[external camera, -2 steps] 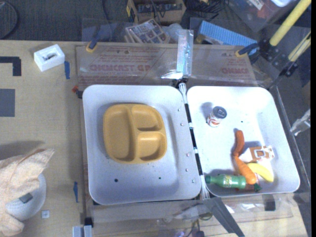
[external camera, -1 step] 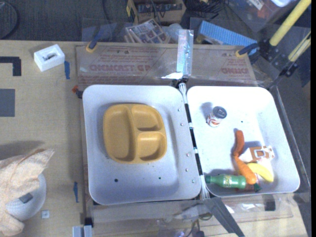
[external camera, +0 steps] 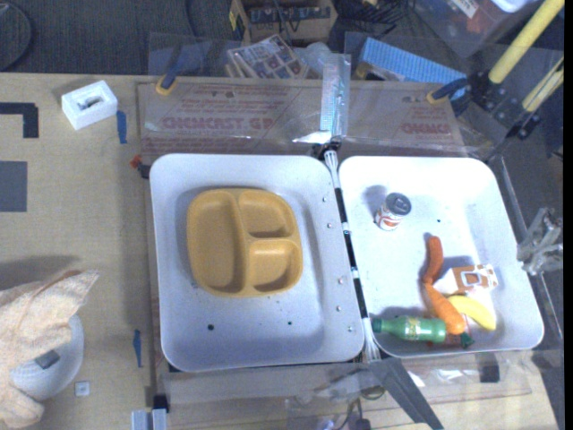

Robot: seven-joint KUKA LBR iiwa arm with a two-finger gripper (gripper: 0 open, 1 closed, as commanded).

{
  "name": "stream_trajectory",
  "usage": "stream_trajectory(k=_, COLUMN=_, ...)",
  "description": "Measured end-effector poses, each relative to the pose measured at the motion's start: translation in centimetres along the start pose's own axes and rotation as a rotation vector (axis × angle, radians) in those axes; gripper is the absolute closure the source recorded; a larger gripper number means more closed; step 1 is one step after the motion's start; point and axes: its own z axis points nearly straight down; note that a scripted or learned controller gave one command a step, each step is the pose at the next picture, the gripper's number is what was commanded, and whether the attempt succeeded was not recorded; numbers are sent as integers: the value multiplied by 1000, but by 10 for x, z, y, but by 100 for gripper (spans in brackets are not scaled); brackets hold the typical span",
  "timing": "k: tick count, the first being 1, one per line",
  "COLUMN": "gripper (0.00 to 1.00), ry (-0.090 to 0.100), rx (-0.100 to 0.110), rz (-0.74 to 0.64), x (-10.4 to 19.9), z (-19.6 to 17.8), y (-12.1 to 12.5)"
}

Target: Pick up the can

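Observation:
The can (external camera: 392, 210) stands upright in the right bin (external camera: 501, 204), in its far-left part. It is small, with a dark grey lid and a white and red label. Nothing touches it, and bare bin floor lies all around it.
In the right bin's near part lie an orange carrot-shaped toy (external camera: 433, 260), a small white and orange box (external camera: 474, 279), a yellow banana (external camera: 476, 312) and a green bottle (external camera: 412, 329). The left bin (external camera: 170, 240) holds a yellow divided plate (external camera: 243, 240). A cloth (external camera: 36, 316) lies on the bench at the left.

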Motion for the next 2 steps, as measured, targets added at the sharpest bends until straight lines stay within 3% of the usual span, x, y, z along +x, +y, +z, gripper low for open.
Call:
stream_trajectory(k=1, gripper=100, ry=1, rx=-1, rz=-157, x=-43, z=58, y=-13)
stream_trajectory(k=2, gripper=100, ry=-4, rx=2, rz=76, x=-83, z=82, y=-21)
